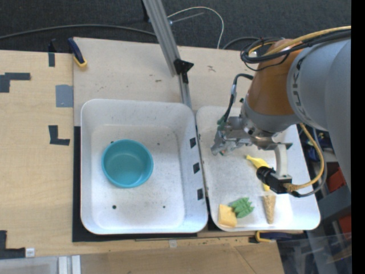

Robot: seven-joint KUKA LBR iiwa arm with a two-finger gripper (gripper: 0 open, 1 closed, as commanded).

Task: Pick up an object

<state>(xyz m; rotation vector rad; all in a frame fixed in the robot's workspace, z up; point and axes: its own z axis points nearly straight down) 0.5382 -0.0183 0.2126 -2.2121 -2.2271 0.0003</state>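
My gripper point(220, 144) hangs over the upper left part of the right bin point(305, 218), near the divider between the bins, with nothing seen in it. A teal bowl point(127, 163) sits in the left bin point(86, 153), left of centre. In the right bin, a yellow banana-like piece point(256, 161) lies just right of the gripper. A green leafy toy point(243, 206), a yellow block point(227, 216) and a tan cone point(268, 208) lie along the front edge. The arm's grey and orange body point(285, 90) hides the bin's far right part.
A slanted metal pole point(165, 33) rises from behind the bins' join. A black connector on a yellow cable point(272, 181) hangs from the arm over the right bin. Black cables loop behind the bench. A blue and yellow clamp point(77, 53) sits at the board's back left corner.
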